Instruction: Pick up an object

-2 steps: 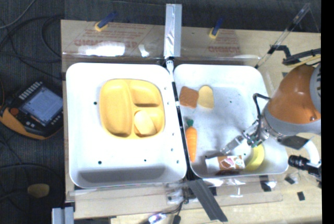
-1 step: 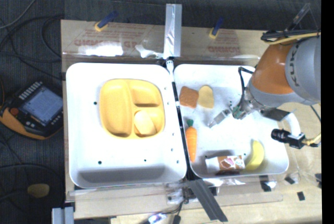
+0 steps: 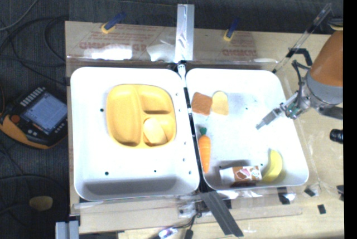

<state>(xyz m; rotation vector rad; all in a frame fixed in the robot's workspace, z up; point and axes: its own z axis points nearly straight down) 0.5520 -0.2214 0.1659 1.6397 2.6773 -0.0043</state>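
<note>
The right bin [image 3: 240,135] holds a brown toast slice [image 3: 201,103] and a pale yellow piece [image 3: 220,103] side by side at its far left. An orange carrot [image 3: 204,152] lies along its left wall. A banana [image 3: 273,165] and a small brown-and-white carton [image 3: 241,174] lie at its near edge. My gripper [image 3: 268,119] hangs over the right part of this bin, pointing down-left, apart from every object. Nothing shows in its grasp. The orange-banded arm [image 3: 332,65] comes in from the right.
The left bin [image 3: 89,168] carries a yellow divided tray [image 3: 134,112] with a pale round item [image 3: 155,132] in one compartment. A metal divider [image 3: 184,32] stands behind the bins. A handheld pendant [image 3: 39,115] lies on the floor at left.
</note>
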